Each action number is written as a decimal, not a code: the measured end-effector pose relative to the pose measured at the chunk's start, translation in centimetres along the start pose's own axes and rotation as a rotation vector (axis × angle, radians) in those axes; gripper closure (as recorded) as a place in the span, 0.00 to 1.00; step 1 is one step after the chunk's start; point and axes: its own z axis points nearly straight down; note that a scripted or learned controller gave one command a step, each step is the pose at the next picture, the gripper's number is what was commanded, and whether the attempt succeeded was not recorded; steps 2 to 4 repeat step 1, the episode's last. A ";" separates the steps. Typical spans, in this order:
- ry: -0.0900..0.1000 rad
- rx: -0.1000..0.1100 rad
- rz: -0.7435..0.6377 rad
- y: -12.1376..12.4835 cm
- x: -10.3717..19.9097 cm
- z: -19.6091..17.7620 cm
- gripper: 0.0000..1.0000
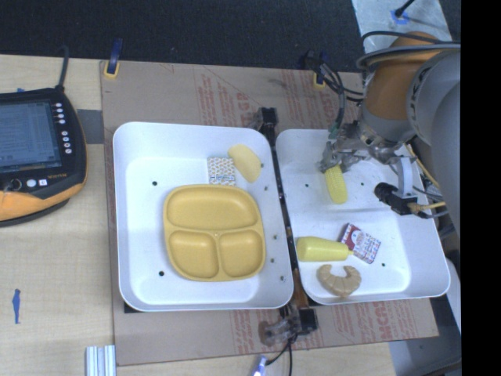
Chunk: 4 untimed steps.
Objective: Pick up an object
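- Two white bins sit side by side on the bench; I am working in the right bin (407,284), where the arm (407,84) reaches in from the right.
- The gripper (338,160) hangs over the upper part of that bin, at the top end of a small yellow corn cob (336,185).
- Fingers: from this slanted overhead view I cannot tell whether they are apart or closed; the mechanism hides the tips, and I will not claim a hold on the cob.
- Key relation: the cob lies on the bin floor just below the gripper in the picture, its upper end touching or very near the fingertips. Its long axis runs roughly up-down in the view, tilted slightly.
- My judgement: for a clean pinch the fingers should close across the cob's short width, so a small shift along its length toward its middle looks necessary.
- Other candidates in the same bin, all farther off: a yellow cylinder (321,249) by the left wall, a red-and-white packet (360,244) beside it, and a croissant (339,280) near the bottom edge.
- The left bin (133,210) holds a yellow divided tray (214,232), a small patterned card (221,171) and a pale yellow piece (245,162).
- Risk, as I judge it: an end-on contact may roll the rounded cob aside.
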 end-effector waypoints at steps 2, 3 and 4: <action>0.002 -0.007 0.004 -3.0 5.1 -9.0 1.00; 0.002 -0.007 0.004 -3.0 5.1 -9.0 1.00; 0.002 -0.007 0.004 -3.0 5.1 -9.0 1.00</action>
